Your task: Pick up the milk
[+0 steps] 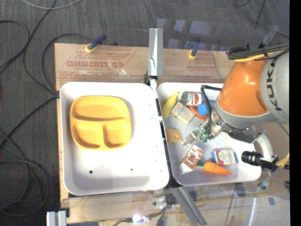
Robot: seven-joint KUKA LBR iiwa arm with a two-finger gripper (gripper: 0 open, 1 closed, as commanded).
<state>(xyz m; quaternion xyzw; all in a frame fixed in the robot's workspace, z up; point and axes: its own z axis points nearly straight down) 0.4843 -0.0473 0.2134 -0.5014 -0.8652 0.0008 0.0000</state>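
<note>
Two white bins sit side by side on the counter [63, 62]; the left bin [113, 171] carries one yellow divided tray [101, 121] toward its far left corner; the right bin [176, 173] holds one banana [170, 104] at its far left corner, one can [192, 98] just beside it, one carrot [217, 169] along its near edge, and two small cartons; the red-and-white carton [193, 157] lies near the middle of the near edge, and the milk [224, 157], blue and white, lies just right of it, touching the carrot; the tool [203, 134] hangs above the bin's middle, and whether it is spread or pressed together cannot be told.
</note>
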